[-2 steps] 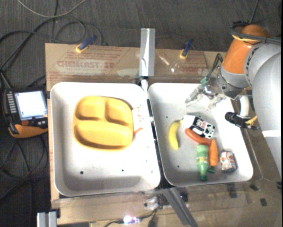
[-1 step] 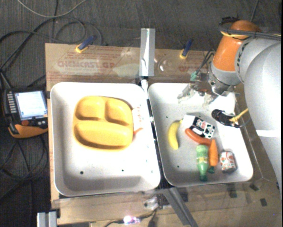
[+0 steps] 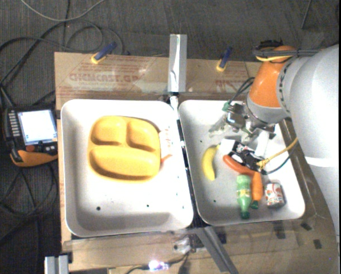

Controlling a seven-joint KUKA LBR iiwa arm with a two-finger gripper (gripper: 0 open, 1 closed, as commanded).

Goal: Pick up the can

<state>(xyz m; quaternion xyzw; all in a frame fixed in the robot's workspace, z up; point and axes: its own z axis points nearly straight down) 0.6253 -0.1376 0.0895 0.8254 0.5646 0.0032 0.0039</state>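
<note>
gripper (image 3: pixel 243 131) over R bin (image 3: pixel 200 198), far end, grip state can't tell | can (image 3: pixel 274 193) lies near R corner, by carrot (image 3: pixel 256 188), untouched | pick not started

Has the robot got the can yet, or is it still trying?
Not yet. The can lies on the floor of the right bin, near its front right corner, next to the carrot and the green bottle. The hand is over the back part of that bin, apart from the can. Nothing looks done so far; reaching the can, gripping it and lifting it are all left.
</note>
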